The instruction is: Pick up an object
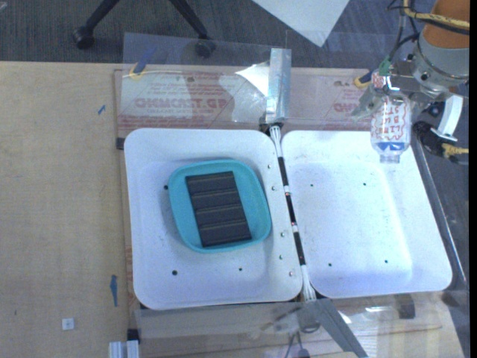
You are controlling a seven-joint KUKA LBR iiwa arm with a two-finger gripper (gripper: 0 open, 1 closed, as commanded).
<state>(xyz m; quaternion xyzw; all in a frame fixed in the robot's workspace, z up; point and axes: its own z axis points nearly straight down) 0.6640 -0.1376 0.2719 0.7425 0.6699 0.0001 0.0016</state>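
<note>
A wooden desk (52,200) is carrying two shallow white bins side by side under the overhead camera. The left bin (149,274) is holding a teal tray (179,215), tilted slightly, with a dark ribbed block (218,209) lying on it. The right bin (358,237) is sitting just beside the left one, their inner rims touching along a row of clips. The grey arm (447,21), its orange band showing at the upper right corner, is reaching in over the right bin's far right corner. Below it, the pincer (387,95) is gripping a clear plastic bottle (390,129) with a blue cap and red lettering; the bottle is hanging cap-down and appears to be lifted just clear of the bin floor, though the slanted view is making that hard to confirm.
</note>
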